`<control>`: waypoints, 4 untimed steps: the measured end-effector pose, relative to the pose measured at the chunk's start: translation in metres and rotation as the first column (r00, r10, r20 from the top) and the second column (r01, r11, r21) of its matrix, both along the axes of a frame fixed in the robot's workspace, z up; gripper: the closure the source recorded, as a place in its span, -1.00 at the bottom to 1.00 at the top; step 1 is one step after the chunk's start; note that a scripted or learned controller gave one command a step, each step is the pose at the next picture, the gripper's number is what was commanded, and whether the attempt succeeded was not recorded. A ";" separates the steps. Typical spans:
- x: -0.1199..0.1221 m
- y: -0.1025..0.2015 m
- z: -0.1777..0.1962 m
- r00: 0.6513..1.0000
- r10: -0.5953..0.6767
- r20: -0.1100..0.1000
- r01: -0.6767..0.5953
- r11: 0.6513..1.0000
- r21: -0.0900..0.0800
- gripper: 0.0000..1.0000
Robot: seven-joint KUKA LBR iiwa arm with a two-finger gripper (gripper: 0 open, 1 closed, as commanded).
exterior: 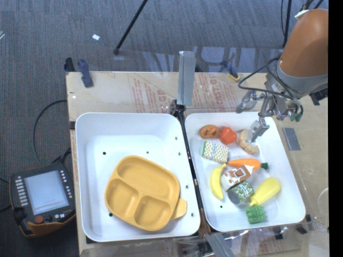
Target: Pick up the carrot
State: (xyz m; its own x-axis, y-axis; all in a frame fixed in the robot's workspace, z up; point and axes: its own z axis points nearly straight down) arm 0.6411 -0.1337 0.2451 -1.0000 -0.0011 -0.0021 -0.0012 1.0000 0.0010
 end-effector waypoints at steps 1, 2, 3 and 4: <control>0.002 -0.027 -0.110 0.985 0.170 -0.008 -0.170 0.985 0.003 -1.00; -0.042 -0.031 -0.140 0.994 0.109 0.032 -0.108 0.994 -0.007 -1.00; -0.049 -0.018 -0.140 0.997 -0.077 0.031 0.078 0.997 -0.009 -1.00; -0.064 -0.034 -0.140 0.868 -0.496 0.026 0.495 0.869 0.012 -1.00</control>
